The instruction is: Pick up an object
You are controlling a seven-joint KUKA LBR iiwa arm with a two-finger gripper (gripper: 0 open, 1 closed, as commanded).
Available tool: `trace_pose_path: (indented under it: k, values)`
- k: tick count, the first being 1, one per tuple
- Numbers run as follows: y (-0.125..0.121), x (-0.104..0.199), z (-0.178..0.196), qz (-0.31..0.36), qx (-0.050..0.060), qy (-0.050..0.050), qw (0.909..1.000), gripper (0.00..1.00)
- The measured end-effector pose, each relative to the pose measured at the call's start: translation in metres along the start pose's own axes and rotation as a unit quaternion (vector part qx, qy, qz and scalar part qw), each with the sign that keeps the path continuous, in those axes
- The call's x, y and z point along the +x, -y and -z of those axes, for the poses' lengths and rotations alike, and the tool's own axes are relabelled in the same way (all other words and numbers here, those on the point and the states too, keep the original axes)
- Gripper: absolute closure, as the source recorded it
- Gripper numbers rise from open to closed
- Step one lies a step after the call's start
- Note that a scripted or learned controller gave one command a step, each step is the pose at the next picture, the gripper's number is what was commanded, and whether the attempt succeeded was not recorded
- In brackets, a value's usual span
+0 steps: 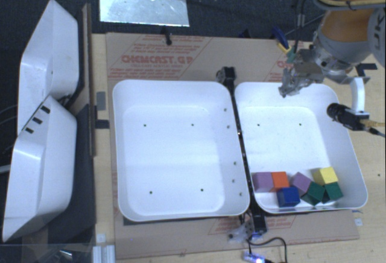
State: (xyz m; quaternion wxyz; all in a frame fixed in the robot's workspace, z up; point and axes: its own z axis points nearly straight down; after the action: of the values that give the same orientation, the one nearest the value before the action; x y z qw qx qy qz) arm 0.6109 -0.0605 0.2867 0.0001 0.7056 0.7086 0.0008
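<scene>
Bench: two white bins | right bin: coloured blocks clustered at near edge | hand: over far edge; grip state indiscernible

You can read "CHEMCAST GP" in red print on the brown board beyond the left bin; smaller lines stay illegible.

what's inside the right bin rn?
Small blocks bunched along the near edge of the right bin: two purple, orange, blue, green, yellow. They overlap, so anything beneath them is hidden. The gripper is over its far edge.
</scene>
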Motion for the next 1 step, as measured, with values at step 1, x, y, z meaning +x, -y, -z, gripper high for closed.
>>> trace_pose_path:
  k: [1]
  values:
    - [0.0211, 0.0466, -0.002, 0.0, 0.0, 0.0, 1.0, 1.0]
